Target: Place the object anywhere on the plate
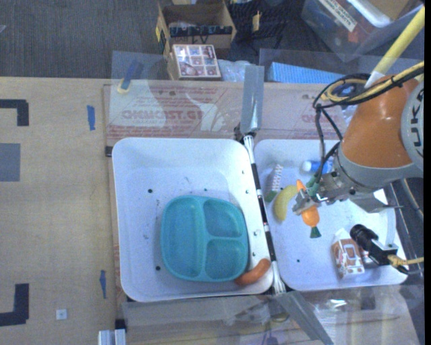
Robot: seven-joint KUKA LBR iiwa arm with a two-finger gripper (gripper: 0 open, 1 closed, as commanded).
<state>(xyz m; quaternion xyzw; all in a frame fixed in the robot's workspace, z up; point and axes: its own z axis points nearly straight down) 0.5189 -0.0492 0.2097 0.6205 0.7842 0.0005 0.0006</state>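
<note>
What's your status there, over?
Tool over right bin, beside banana and carrot. Plate in left bin. Sausage against plate's near corner.

I see two shallow white plastic bins side by side: the left bin [135, 162] and the right bin [296, 273]. An orange-brown sausage-shaped toy [254, 272] lies in the left bin's near right corner. In the right bin I make out a small white-and-orange carton [347, 258] toward the front and a white ribbed piece [277, 179] by the dividing wall. Beyond the bins stands an open cardboard box [195, 17], and a flat picture-covered box [195, 60] lies just in front of it.
</note>
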